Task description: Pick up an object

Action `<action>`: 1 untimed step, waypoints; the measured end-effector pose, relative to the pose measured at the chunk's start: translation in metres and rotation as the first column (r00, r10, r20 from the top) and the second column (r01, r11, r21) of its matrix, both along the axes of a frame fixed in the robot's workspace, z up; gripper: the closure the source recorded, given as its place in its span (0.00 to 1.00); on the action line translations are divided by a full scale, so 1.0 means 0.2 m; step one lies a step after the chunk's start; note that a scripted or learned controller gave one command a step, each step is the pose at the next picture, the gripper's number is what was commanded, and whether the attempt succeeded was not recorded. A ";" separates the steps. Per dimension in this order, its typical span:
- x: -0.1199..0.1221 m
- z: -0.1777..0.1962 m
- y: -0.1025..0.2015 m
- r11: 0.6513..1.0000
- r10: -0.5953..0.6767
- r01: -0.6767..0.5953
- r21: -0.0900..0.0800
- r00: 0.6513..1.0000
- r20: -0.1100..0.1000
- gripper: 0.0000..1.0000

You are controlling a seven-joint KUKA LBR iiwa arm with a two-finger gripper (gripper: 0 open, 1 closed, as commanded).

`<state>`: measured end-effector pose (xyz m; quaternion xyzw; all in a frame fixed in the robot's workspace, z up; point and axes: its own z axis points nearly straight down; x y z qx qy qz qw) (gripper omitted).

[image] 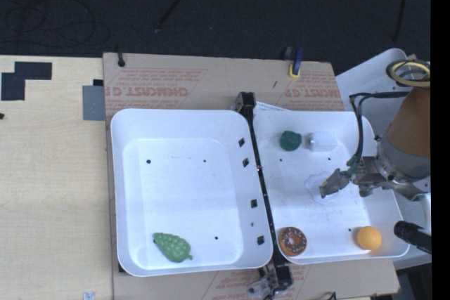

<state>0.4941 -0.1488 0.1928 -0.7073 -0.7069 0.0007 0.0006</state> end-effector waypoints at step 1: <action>0.23 -0.54 0.08 1.000 0.001 -0.001 -0.002 1.000 0.003 0.00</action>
